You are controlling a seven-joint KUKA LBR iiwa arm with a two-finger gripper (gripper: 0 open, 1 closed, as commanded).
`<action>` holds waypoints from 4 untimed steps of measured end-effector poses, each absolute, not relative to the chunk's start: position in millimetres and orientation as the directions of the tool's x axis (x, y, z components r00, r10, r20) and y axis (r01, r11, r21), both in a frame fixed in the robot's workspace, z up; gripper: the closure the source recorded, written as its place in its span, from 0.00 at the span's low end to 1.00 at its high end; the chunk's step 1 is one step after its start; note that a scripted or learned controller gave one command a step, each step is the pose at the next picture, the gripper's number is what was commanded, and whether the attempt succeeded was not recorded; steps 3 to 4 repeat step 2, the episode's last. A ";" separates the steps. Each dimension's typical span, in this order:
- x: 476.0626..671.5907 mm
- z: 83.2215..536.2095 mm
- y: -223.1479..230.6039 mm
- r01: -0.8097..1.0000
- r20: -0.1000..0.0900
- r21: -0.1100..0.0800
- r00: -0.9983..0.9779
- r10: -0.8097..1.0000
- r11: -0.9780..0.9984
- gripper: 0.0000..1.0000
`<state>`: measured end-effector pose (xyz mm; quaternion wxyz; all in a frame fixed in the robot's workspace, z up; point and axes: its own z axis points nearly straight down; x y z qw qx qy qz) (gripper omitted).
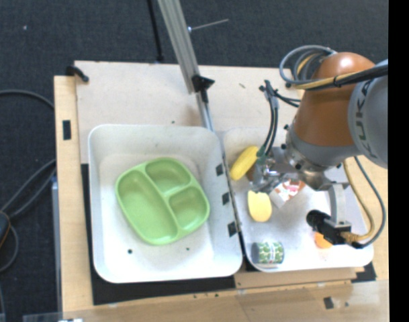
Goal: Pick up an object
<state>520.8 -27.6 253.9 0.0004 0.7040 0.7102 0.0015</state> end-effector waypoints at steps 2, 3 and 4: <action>517.4 231.1 81.3 1.000 0.001 -0.002 -0.008 1.000 0.008 1.00; 517.4 231.1 81.3 1.000 0.001 -0.002 -0.008 1.000 0.008 1.00; 517.4 231.1 81.3 1.000 0.001 -0.002 -0.008 1.000 0.008 1.00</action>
